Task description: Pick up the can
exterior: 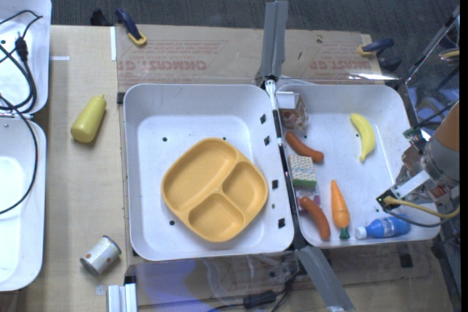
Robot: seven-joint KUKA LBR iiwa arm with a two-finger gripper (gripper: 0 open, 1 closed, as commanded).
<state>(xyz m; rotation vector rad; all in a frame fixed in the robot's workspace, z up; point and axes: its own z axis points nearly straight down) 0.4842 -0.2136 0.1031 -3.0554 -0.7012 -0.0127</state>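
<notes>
The can [100,254] is small and silver with a red mark. It lies on its side on the wooden bench, outside the bins, off the front left corner of the left bin [139,157]. My gripper [420,182] hangs at the far right, over the right rim of the right bin [387,95], a long way from the can. Nothing shows in its grasp.
A yellow divided plate [214,188] lies in the left bin. The right bin holds a banana [363,135], two sausages [305,147], a carrot [339,207], a blue bottle [384,228] and a small box [302,172]. A yellow squeeze bottle [88,119] lies on the bench at the left.
</notes>
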